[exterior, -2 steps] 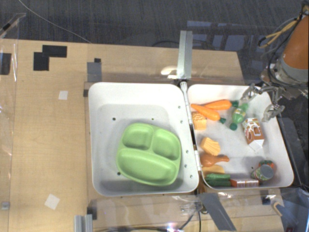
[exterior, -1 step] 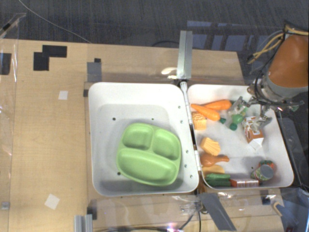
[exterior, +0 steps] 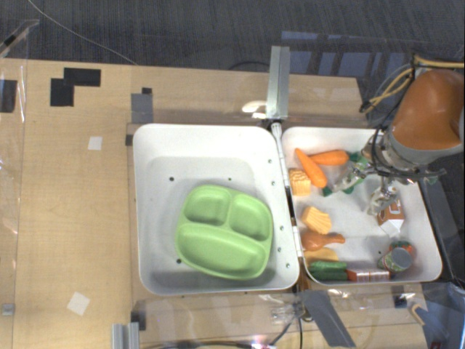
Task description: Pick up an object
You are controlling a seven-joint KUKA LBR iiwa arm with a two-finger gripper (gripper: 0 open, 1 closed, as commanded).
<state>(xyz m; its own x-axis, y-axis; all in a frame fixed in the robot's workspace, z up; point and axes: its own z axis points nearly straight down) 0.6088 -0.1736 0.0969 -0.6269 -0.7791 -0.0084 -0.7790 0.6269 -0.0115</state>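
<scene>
My gripper [exterior: 381,193] hangs low over the right part of the right bin [exterior: 430,267], under the arm's orange band [exterior: 434,111]. A small brown and white item [exterior: 393,212] lies just below and right of the gripper; whether they touch is unclear. A small green piece [exterior: 344,183] lies just left of it. Two orange carrots [exterior: 320,163] lie crossed at the bin's back left. A yellow block [exterior: 299,182], an orange wedge [exterior: 316,218], a brown drumstick [exterior: 322,240], a green cucumber [exterior: 328,270], a reddish stick [exterior: 370,275] and a small can [exterior: 399,255] lie around the bin.
A green divided plate [exterior: 225,231] lies in the left bin [exterior: 156,151]. A metal divider post [exterior: 277,86] stands at the back between the two bins. Wooden bench top [exterior: 73,217] stretches to the left.
</scene>
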